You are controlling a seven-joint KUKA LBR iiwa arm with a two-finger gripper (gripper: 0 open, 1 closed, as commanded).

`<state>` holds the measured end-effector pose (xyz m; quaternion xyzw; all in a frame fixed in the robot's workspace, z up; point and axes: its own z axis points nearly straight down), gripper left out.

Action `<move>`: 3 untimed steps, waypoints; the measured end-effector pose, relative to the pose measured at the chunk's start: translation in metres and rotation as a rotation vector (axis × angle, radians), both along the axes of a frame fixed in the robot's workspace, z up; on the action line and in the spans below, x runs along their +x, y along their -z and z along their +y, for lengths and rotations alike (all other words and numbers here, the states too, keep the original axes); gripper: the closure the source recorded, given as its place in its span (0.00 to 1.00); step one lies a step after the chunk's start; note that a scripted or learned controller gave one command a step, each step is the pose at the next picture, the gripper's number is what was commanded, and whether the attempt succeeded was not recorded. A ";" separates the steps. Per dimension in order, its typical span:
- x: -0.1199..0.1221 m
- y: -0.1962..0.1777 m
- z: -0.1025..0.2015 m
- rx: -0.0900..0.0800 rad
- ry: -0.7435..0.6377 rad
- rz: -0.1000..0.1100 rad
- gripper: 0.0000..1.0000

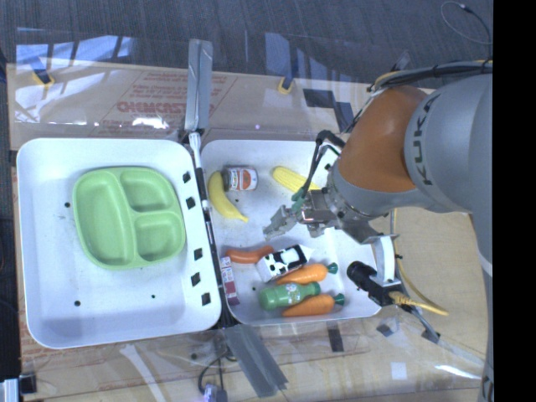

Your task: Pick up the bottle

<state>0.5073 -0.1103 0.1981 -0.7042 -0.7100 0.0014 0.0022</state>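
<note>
two white bins sit on a bench; the left bin bears a green divided plate. the arm's gripper hangs fingers apart over the right bin, near the banana. the green bottle, label unreadable, lies between two carrots near the front wall.

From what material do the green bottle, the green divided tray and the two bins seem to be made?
Green bottle: likely glossy plastic, as a bright highlight runs along its body. Green divided tray: probably matte moulded plastic, with an even colour and soft rounded compartment edges. Left bin and right bin: white, smooth, with rounded rims, so plastic seems likely, though painted metal cannot be excluded.
</note>
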 end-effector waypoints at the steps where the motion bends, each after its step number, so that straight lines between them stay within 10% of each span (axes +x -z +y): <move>1: -0.027 0.080 -0.040 0.002 0.176 -0.014 0.00; 2: 0.010 -0.079 -0.049 -0.002 0.536 -0.004 0.00; 3: 0.018 0.049 -0.073 -0.002 0.538 0.004 0.00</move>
